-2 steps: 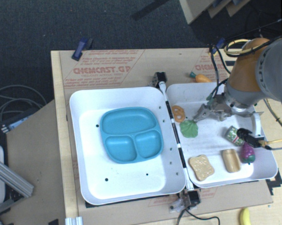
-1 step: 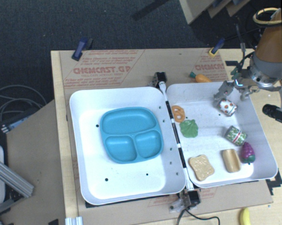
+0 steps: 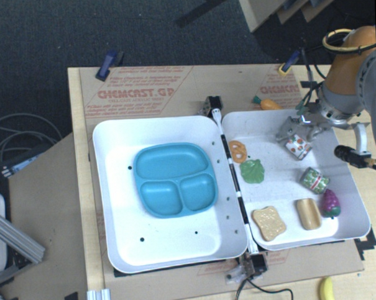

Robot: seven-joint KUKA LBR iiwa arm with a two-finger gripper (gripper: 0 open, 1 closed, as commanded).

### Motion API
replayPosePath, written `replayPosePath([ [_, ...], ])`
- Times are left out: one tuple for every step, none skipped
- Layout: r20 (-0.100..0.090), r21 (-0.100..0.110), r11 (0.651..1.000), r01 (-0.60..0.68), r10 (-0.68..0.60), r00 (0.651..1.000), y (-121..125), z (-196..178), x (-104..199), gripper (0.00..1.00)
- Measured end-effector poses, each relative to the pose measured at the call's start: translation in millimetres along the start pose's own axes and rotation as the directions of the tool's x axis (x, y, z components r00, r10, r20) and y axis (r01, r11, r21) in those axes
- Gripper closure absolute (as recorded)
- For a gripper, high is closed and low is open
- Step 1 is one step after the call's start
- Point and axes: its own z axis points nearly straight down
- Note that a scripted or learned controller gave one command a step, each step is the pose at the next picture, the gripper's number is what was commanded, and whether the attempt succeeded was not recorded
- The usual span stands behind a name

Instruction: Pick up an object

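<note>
Toast slice point(image 3: 268, 223), bread roll point(image 3: 308, 214), purple fruit point(image 3: 330, 202)

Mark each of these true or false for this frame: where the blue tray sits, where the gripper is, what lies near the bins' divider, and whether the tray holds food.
1. The blue divided tray lies in the left bin. True.
2. The gripper is over the left bin. False: it is over the right bin, at the red and white carton near that bin's far side.
3. The pretzel lies in the right bin, close to the divider between the bins. True.
4. The bread slice rests in the blue divided tray. False: it lies in the right bin near its front edge.
5. The green leafy piece lies just in front of the pretzel. True.
</note>
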Motion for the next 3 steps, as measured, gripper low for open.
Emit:
replayPosePath([
  [0.011,-0.009,1.000,0.001,-0.001,1.000,1.2,-12.2,-2.8,1.00],
  [0.007,-0.007,1.000,0.002,-0.002,1.000,1.3,-11.7,-0.8,0.00],
  [0.013,-0.010,1.000,-0.002,0.003,1.000,-45.2,-0.5,52.2,0.00],
])
